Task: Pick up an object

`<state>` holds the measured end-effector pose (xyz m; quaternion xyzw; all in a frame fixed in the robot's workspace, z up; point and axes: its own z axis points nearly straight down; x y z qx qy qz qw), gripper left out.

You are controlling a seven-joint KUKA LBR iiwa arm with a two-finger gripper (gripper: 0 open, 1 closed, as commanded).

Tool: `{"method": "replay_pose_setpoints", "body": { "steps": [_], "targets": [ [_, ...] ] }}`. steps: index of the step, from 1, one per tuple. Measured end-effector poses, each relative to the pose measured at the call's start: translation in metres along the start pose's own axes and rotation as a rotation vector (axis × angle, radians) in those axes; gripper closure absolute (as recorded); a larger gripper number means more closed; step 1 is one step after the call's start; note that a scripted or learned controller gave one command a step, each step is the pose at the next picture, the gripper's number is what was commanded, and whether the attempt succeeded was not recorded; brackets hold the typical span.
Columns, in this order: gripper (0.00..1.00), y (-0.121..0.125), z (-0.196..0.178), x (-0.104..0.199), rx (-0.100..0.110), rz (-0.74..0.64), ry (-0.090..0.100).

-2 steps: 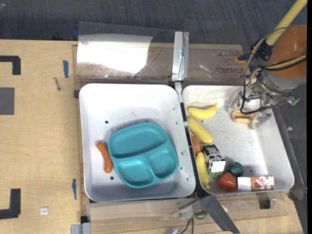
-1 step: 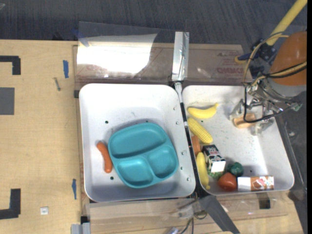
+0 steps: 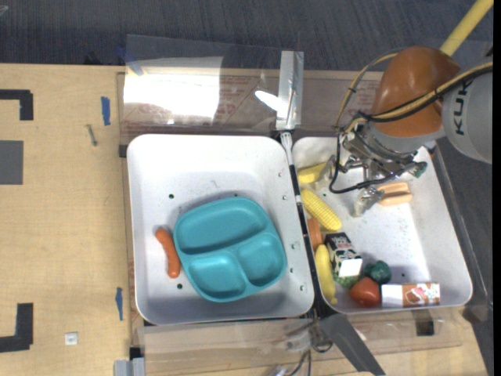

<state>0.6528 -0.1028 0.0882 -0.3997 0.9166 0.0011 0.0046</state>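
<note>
Nearest the lens, along the right bin's (image 3: 450,233) front edge, lie a glossy tomato (image 3: 364,291), a yellow banana (image 3: 323,271) and a small carton (image 3: 410,294). Further back, the gripper (image 3: 374,185) hangs low over a tan, sausage-like piece (image 3: 389,196) (a likely target); whether it has closed is unclear. By my reading, the grasp step is underway, and lifting needs a firm pinch. Left bin (image 3: 149,163): smooth teal divided plate (image 3: 228,247), orange sausage (image 3: 168,252).
</note>
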Motion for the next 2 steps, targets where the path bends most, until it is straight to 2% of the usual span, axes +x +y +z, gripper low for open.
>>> {"method": "replay_pose_setpoints", "body": {
  "steps": [1,2],
  "targets": [
    [0.0,0.0041,-0.0004,0.0003,0.002,0.067,0.002],
    [0.0,0.0041,-0.0004,0.0003,0.002,0.067,0.002]
  ]
}}
